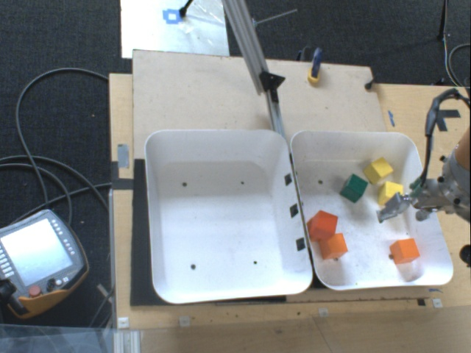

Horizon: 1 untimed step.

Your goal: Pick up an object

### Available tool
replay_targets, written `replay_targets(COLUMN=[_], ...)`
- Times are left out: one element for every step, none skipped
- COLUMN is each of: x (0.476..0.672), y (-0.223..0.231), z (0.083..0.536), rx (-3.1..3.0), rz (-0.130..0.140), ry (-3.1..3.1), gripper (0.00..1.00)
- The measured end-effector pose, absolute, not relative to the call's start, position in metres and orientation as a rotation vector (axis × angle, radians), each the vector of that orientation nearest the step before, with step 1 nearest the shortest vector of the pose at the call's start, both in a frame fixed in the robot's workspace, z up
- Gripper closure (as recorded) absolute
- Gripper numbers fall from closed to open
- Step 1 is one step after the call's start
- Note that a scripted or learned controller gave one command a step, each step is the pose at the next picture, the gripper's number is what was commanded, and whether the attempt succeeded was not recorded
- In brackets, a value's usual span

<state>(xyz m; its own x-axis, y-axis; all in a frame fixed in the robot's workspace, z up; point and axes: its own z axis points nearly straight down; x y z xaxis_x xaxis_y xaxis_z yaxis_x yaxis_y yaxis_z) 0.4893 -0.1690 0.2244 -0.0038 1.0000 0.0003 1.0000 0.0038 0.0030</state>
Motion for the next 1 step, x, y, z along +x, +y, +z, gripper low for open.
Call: replay_targets(x=[0.5040], y=[-0.1960], z=[0.3264], rx=[2.208], rz=[0.007], ry=[2.218], gripper=[0.00])
